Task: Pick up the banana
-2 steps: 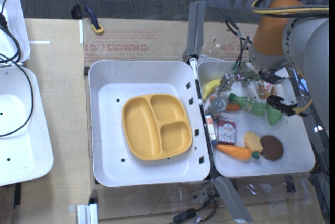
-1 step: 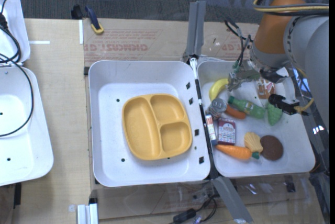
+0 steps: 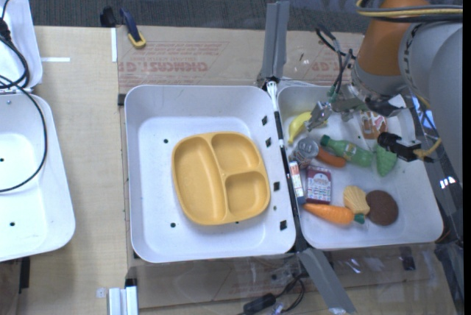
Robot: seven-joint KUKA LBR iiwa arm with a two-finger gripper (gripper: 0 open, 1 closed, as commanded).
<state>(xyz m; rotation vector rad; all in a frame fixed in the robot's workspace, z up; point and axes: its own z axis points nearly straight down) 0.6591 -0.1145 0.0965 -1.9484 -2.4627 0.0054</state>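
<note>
- Nearest, in the right bin: one toy carrot, one brown cookie, one small pale ridged piece.
- Just behind: one dark red packet, one slim tube along the left wall, one green bottle, one round metal lid.
- In the left bin: one yellow three-compartment plate.
- Farther back: one banana against the right bin's left wall, gripper just beside it, holding nothing visible; finger spread impossible to tell.
</note>
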